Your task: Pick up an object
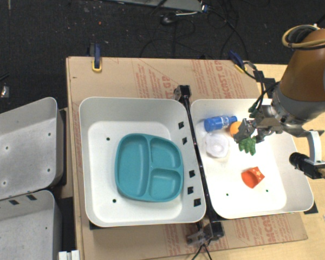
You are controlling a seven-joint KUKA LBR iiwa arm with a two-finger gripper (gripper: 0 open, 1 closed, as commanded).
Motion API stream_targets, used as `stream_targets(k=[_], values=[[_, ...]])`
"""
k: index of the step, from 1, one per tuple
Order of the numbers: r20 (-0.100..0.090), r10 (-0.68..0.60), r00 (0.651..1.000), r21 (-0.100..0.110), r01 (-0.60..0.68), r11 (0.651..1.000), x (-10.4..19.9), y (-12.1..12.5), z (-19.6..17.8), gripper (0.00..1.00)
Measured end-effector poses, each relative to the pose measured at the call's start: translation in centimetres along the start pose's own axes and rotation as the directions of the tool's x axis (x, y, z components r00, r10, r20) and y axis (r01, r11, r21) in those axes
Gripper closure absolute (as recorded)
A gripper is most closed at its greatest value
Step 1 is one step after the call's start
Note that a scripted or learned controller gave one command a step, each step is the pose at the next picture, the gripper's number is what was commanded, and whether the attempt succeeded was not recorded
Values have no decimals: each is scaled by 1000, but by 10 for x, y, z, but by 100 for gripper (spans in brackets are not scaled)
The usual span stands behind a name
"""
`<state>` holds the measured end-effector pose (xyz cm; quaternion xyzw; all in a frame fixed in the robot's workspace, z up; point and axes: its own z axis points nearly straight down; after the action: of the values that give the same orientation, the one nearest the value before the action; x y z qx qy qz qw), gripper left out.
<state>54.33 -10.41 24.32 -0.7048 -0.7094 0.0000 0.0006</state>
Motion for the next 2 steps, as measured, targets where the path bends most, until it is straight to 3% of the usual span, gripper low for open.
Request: stream_targets(k=[1, 2], values=[[0, -1, 1000, -1, 1, 1000, 50, 17, 9, 100], [0, -1, 1000, 1, 1, 1000, 100, 19, 19, 100]])
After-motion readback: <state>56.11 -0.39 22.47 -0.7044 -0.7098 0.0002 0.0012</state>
